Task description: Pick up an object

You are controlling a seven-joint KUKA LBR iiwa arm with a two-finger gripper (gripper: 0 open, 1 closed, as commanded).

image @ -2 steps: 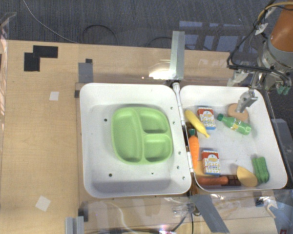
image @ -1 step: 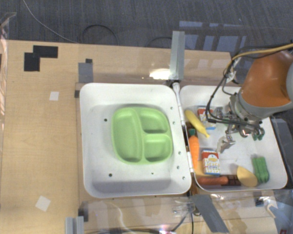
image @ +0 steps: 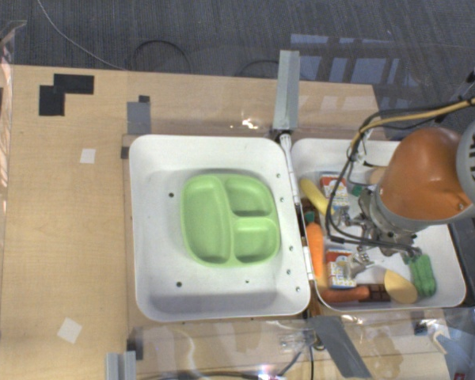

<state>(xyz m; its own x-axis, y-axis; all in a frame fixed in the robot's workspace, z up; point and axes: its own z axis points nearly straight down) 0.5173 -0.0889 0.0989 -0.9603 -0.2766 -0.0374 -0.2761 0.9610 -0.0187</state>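
Overhead bench scene with 2 white bins side by side. Left bin (image: 146, 236) holds a green divided plate (image: 228, 218). Right bin (image: 451, 279) holds a banana (image: 314, 196), carrot (image: 316, 252), green toy (image: 422, 275) and other small items. Gripper (image: 376, 248) hangs low above them; whether it is gripping cannot be told.
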